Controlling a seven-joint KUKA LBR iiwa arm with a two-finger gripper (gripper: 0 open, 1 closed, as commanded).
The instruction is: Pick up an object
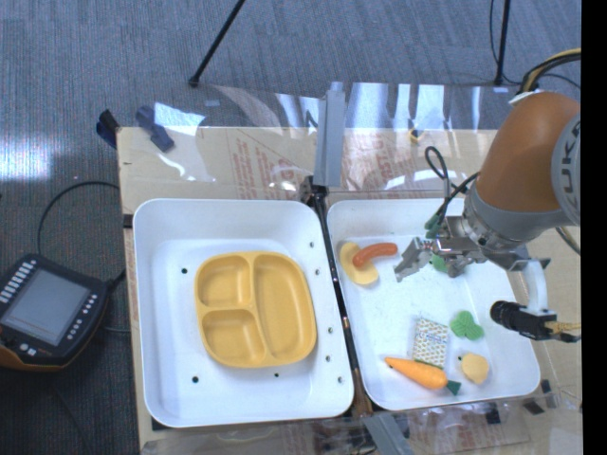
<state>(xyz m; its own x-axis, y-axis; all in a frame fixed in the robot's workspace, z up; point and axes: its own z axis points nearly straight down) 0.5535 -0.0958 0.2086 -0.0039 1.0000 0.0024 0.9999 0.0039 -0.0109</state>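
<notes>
White "UK" letters mark the arm (531, 159); tool (414, 257) fingers apart, empty.

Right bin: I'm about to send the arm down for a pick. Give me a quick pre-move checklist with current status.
1. End effector is over the right bin: ok, it sits in the upper part, near the sausage.
2. Nothing is held yet: cannot tell, the tip is too small to read.
3. Nearest target is free: ok, the sausage lies beside a yellow piece, just left of the tip.
4. Other targets are unobstructed: ok, the carrot, patterned packet, green piece and yellow lump lie in the open.
5. Yellow divided plate is out of the way: ok, it is in the left bin.
</notes>
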